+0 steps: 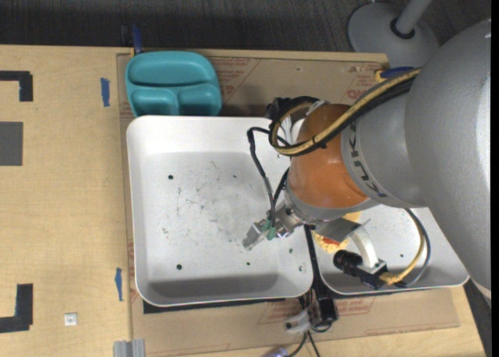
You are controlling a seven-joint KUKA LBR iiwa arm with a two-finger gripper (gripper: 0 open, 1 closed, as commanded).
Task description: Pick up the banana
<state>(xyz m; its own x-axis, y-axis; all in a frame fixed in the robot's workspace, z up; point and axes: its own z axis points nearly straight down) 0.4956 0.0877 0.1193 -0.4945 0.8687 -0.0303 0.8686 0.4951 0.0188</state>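
Seemingly the yellow banana [354, 214] is the small yellow sliver at the near edge of the right shallow white bin [446, 273]. It peeks out from under the orange band [327, 170] of the grey arm [440, 129]. So little of it shows that I cannot be sure it is the fruit, nor tell which way it lies.

The small grey end effector [261, 232] sits low over the floor of the left shallow white bin [140, 192], apart from that sliver and on the other side of the wall between the bins. Whether it is wide or narrow I cannot tell at this size. No yellow thing shows at its tip.

The chief risk, as I judge it, is closing on bare bin floor and lifting away with nothing, since the tool is in the wrong compartment. A move across could also clip the shared wall or shove the fruit further under the wrist.

A yellow cable [407, 268] looping through the right bin could be mistaken for the target. Black cables [262, 167] hang beside the wrist and might snag.

Behind the left bin, a teal moulded plastic tray [173, 86] rests on the tan counter [62, 192]. The arm's bulk covers most of the right bin.
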